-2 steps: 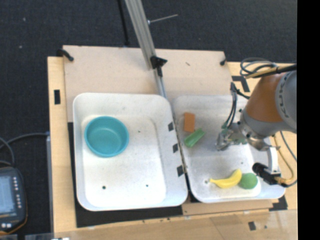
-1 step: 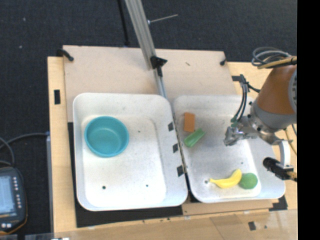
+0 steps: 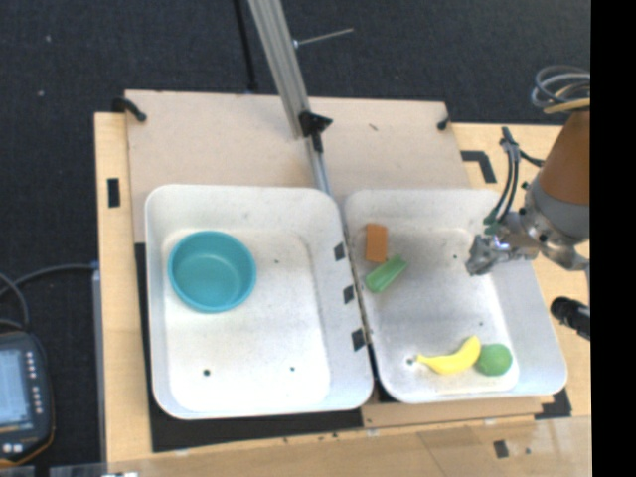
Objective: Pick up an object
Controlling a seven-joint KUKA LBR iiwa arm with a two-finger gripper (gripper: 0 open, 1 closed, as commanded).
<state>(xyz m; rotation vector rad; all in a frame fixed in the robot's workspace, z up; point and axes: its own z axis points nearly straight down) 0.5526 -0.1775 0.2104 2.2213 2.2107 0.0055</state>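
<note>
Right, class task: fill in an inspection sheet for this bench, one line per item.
Surface: wooden bench bearing a left bin and a right bin.
Job's things: orange block, green block, banana and green ball in the right bin.
Clutter: blue bowl in the left bin.
Grippers: gripper above the right bin's right side, nothing seen between its fingers.
Cables: coil top right.
Surroundings: metal pole, handheld screen, dark floor.

Orange band above grey wrist, green-black cables alongside, small metallic hand (image 3: 484, 257)
</note>
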